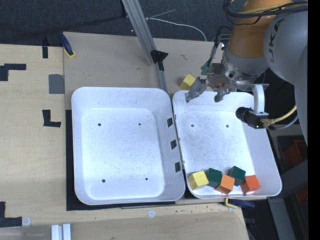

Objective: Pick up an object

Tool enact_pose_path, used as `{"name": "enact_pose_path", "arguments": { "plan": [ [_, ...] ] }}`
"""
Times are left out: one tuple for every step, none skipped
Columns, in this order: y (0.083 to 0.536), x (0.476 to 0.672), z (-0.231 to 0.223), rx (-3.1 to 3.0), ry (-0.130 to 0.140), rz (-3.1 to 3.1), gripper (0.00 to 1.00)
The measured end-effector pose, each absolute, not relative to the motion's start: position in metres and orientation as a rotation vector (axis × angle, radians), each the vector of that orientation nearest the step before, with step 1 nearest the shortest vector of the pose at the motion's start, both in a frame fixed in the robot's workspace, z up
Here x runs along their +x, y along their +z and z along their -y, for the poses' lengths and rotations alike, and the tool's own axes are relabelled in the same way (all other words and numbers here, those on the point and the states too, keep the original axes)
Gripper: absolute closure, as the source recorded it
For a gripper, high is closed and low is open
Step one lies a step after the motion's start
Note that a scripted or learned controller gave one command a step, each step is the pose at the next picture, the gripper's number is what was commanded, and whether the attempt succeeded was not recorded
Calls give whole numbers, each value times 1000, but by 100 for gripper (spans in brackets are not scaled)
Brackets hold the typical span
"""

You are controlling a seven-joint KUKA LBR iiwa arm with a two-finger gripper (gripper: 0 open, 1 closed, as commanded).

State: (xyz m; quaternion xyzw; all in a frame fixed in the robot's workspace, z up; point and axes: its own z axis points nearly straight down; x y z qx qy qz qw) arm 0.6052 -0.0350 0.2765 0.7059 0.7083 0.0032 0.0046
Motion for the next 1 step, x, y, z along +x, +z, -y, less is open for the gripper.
{"name": "enact_pose_path", "arguments": {
  "plan": [
    [294,634,46,2217,2,-2222,0]
  ]
}}
